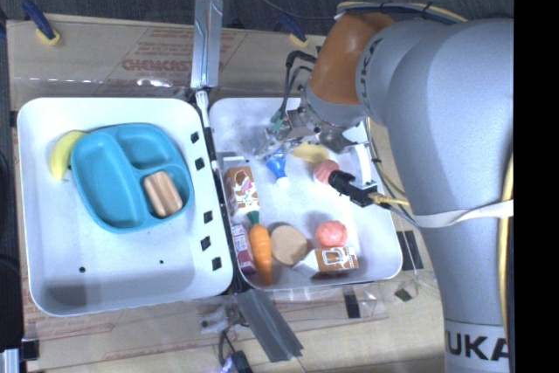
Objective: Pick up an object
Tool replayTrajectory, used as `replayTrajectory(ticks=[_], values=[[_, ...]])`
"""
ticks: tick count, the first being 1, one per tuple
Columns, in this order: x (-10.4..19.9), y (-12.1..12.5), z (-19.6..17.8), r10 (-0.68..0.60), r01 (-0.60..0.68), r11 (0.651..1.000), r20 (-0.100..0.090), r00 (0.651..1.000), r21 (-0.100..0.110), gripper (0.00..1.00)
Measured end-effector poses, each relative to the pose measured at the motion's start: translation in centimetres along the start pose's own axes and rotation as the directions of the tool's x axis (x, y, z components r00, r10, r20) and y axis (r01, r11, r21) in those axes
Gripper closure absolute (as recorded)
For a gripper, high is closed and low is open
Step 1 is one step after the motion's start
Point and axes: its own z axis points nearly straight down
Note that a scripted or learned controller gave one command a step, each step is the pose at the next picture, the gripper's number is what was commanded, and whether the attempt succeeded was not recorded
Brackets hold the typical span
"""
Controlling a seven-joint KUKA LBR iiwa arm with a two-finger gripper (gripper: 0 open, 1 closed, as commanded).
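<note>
My gripper (281,132) hangs low over the upper left part of the right bin (384,251), under the orange band of the wrist. A small blue cup (277,165) lies just below it, and I cannot tell whether they touch. To the cup's right are a yellow piece (310,153) and a pink piece (326,172). Toward the bin's front lie an orange carrot (260,244), a brown round piece (288,245), a red fruit (331,232) and a small brown carton (336,259). A snack packet (240,188) lies along the left wall.
The left bin (52,275) bears a blue divided plate (113,179) with a tan roll (162,193) in one compartment and a banana (59,155) beside it. A metal bracket (206,39) stands between the bins. The grey arm covers the right bin's right side.
</note>
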Motion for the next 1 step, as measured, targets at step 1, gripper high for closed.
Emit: replayTrajectory(ticks=[1], values=[[5.49, -0.90, -9.18, 0.012, -0.012, 1.000, 0.000, 1.000, -0.005, 1.00]])
